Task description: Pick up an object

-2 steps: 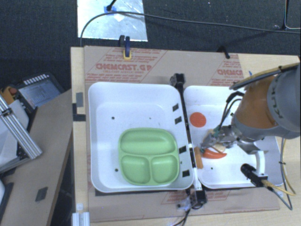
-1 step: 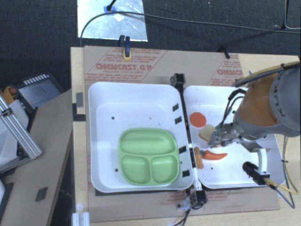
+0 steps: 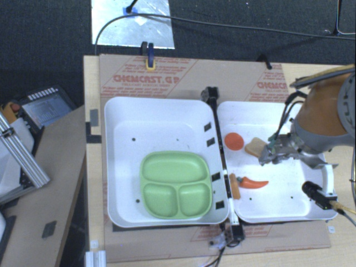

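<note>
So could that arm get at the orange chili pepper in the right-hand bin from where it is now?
Probably yes. The chili pepper lies in the open on the right bin floor, nothing on top of it. The gripper hovers just above and beside it, near the tan piece.

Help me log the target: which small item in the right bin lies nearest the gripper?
The tan wedge-shaped piece, right beside the gripper. The round orange-red disc and long red-orange pepper lie farther off.
</note>
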### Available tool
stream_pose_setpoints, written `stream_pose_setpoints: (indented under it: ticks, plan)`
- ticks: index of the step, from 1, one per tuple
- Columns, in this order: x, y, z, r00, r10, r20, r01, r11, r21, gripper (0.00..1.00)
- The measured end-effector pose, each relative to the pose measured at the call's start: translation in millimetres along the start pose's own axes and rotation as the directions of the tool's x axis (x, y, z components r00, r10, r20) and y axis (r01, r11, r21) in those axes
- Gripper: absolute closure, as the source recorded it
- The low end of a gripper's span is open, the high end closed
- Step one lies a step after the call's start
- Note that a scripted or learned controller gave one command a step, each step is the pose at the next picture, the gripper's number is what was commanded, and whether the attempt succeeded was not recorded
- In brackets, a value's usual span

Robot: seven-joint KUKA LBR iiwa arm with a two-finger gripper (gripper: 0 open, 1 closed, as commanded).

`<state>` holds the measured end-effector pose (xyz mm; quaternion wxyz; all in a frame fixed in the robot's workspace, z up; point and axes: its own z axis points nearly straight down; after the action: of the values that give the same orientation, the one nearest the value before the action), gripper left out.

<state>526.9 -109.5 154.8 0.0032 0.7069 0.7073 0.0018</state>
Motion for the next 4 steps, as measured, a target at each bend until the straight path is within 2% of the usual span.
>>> stream_pose_setpoints:
  ticks: [1,2,3,4]
  plan:
    - [8,-1,-59,1.000,-0.004,-0.001,0.004,1.000,-0.001,1.00]
    - [6,-2,-103,1.000,-0.004,-0.001,0.004,1.000,0.000,1.00]
    - [50,-14,-97,1.000,-0.007,-0.004,0.007,1.000,0.006,1.00]
    - [102,-16,-100,1.000,-0.009,-0.005,0.009,1.000,0.005,1.00]
